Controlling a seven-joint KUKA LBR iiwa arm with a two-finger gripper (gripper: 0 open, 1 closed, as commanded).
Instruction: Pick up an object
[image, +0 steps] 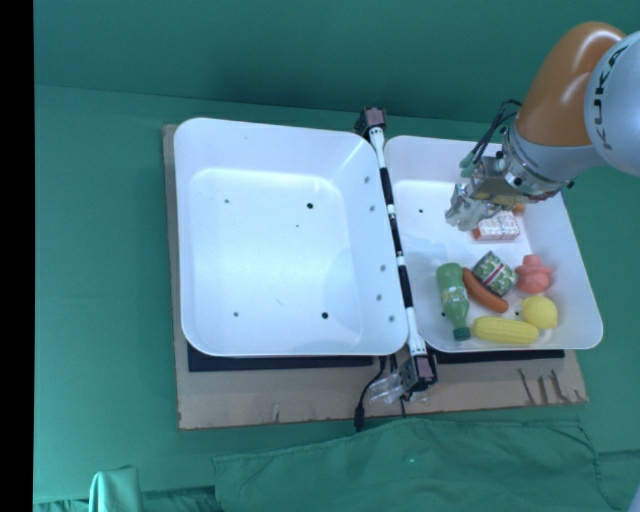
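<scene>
I've got the gripper (468, 212) hanging over the right bin (428, 160), upper half, with the arm (570, 85) coming in from the right. Whether the claw is released or clenched, I cannot tell from up here; nothing I can see sits in it.

Closest candidate is the carton (497, 228), a small red-and-white box lying flat, just beside the gripper on its lower right, nearly under the wrist. Its long axis runs roughly left to right across the bin. So, as I judge it, the move turns on a short shift right and toward the near edge, then straight down, closing across the carton's short side.

Everything else is further toward the near rim: the bottle (453, 298) lying nearly along the bin's depth, the carrot (485, 291) slanting beside it, the can (493, 271) touching the carrot, the corn (505, 330) along the front, the lemon (540, 312) and the pink toy (534, 275) on the right. Those are packed tight; the carton stands apart, an easier pick I'd say.
</scene>
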